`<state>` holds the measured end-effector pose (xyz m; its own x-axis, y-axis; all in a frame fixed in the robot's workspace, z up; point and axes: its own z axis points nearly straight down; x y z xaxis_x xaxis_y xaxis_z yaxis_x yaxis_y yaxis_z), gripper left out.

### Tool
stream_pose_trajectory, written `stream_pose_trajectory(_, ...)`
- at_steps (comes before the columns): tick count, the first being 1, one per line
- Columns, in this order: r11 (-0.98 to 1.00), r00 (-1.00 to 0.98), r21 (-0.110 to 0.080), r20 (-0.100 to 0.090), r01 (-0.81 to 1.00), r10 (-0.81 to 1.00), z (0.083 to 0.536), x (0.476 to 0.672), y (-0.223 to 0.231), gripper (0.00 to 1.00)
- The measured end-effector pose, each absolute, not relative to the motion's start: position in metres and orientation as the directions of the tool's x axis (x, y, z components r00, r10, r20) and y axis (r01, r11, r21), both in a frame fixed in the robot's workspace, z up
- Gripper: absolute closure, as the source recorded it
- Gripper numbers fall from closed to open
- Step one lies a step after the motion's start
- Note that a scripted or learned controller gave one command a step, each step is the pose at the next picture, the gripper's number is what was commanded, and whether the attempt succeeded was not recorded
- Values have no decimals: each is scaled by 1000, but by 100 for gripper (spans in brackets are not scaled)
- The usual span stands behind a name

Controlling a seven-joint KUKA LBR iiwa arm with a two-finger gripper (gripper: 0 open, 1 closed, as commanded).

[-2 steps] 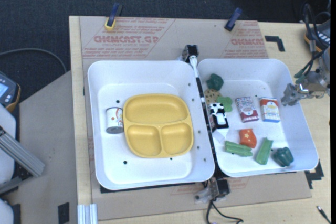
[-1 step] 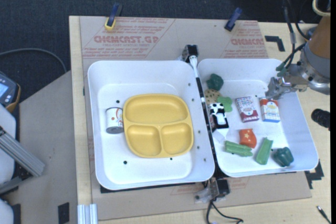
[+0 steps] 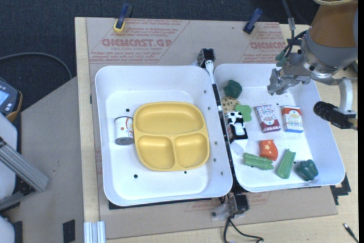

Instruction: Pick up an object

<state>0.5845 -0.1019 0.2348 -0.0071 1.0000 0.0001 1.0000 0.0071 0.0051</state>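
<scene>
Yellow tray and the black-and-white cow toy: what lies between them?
The bins' white rims, seen in the camera view, lie between the tray and the cow.

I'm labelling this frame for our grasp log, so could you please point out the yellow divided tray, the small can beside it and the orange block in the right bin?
Yellow divided tray (image 3: 170,135), camera view, middle ridge.
Small can (image 3: 123,130), camera view, its side label.
Orange block (image 3: 268,148), camera view, top face.
</scene>
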Motion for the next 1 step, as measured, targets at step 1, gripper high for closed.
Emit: stream_pose_trajectory(1, 5, -5, 3, 0, 1000, 1000, 221, 609, -61, 100)
